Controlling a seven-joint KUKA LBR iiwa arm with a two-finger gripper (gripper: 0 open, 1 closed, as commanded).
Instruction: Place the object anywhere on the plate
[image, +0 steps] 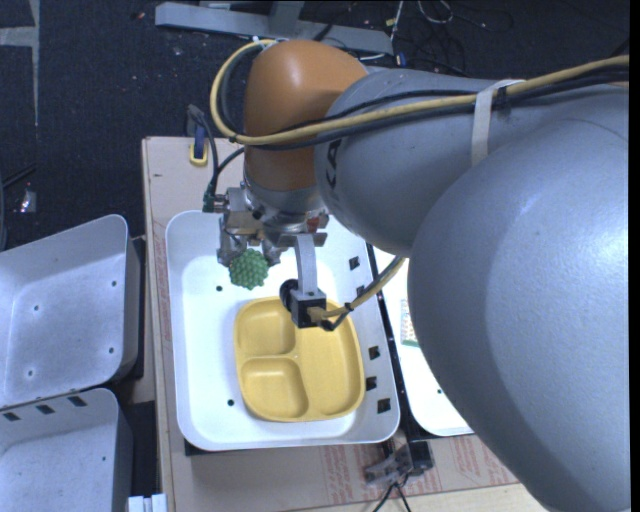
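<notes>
A yellow plate (300, 365) with three compartments lies in the near half of the left white bin (190, 330). A small green knobbly ball (248, 269) sits just past the plate's far left rim. My gripper (246, 256) reaches down over it, with a finger on each side of the ball's top, shut on it. The ball is over the white bin floor, at the edge of the plate rather than above its compartments. The wrist and the orange band hide the bin's far middle.
The right bin (430, 400) is mostly hidden under the big grey arm, which covers the right half of the view. Grey moulded trays (60, 300) lie off the bench to the left. The bench's cardboard edge (155, 300) runs along the bin's left side.
</notes>
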